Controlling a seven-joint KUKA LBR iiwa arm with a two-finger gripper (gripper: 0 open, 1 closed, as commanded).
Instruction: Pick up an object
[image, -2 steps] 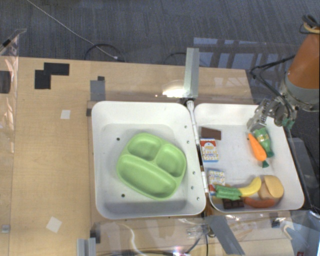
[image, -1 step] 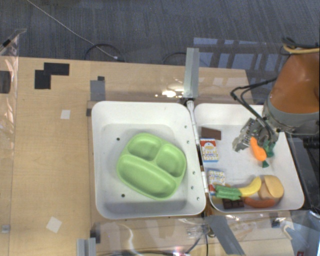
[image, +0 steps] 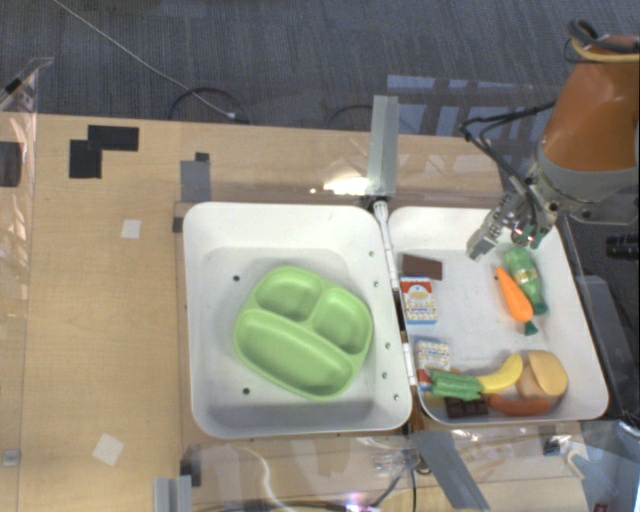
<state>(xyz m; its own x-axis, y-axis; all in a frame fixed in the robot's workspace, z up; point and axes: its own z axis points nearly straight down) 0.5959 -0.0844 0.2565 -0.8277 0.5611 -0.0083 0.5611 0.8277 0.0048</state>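
Surface (image: 90, 330): light wood, carries 2 shallow white bins side by side.

Left bin (image: 200, 300): holds 1 green divided plate (image: 305, 330), 3 compartments, lying flat, nothing on it.

Right bin (image: 455, 300): the pickable stock. Along the left wall, top to bottom: brown block (image: 421, 267), small carton w/ red & blue print (image: 419, 300), 2nd small printed carton (image: 432, 354). Front edge: green piece (image: 455, 384), dark brown piece (image: 465, 407), banana (image: 503, 375), tan round item (image: 546, 374) w/ a reddish item (image: 520, 405) under it; these sit packed & touching. Right side: carrot (image: 514, 294) lying just beside a green bottle-like item (image: 525, 274), the two touching.

Arm: grey w/ orange band, enters from the right. Claw (image: 508, 228) hovers over the right bin's back right area, just above & near the green item's top. Nothing seen between the fingers; whether they're spread or closed can't be told at this res.

Step in hand, judged: approach, no grasp yet. Nearest targets: green item & carrot. To do well: pick 1 of the pair, centre over its middle, align fingers across the narrow axis, descend straight. Risk: the neighbour gets pinched too or nudged away. The cartons by the wall stand more apart, likely easier.
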